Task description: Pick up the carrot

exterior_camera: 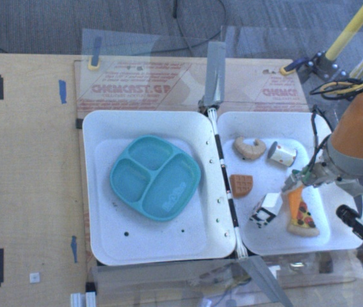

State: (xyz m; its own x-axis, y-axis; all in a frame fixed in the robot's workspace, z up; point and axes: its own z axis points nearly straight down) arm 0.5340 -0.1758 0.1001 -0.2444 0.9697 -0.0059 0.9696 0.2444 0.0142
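The carrot (293, 201) lay in the right bin (335, 240), a bright orange piece right against the top of a pizza slice (303, 220) (where one ended and the other began was hard to tell). The gripper (301, 179) hung just above it; whether it was wide or narrow could not be told. A black-and-white box (266, 210) sat just left, a waffle (241, 184), a croissant (250, 148) and a white can (282, 153) farther off. The left bin (104, 242) held a teal divided plate (155, 178).

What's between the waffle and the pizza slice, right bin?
A small black-and-white carton, in the camera view, between waffle and pizza slice.
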